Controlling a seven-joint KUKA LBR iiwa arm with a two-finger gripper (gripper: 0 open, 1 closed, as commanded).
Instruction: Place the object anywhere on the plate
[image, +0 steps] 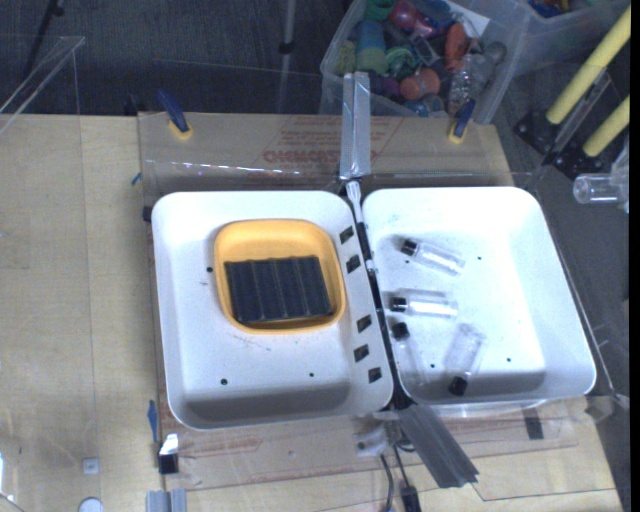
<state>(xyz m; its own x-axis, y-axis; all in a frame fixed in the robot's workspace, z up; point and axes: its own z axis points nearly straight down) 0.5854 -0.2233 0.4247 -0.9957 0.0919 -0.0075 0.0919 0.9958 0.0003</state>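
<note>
Two white bins (190, 340) sit side by side on a wooden bench (70, 300). Behind them is a clear box of bright toys (420, 45). Two blue clips (177, 120) are there too.

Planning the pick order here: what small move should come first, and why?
Probably bring the gripper over the right bin above the middle vial: three clear vials lie there, while the yellow plate in the left bin carries just a dark ribbed block.

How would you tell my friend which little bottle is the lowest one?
Look at the right bin, where three clear bottles with black caps lie. Two lie higher up, one at the top and one in the middle, both caps pointing left. The lowest bottle lies nearest the bin's front wall, standing steeper than the others, with its cap at its bottom end.
</note>
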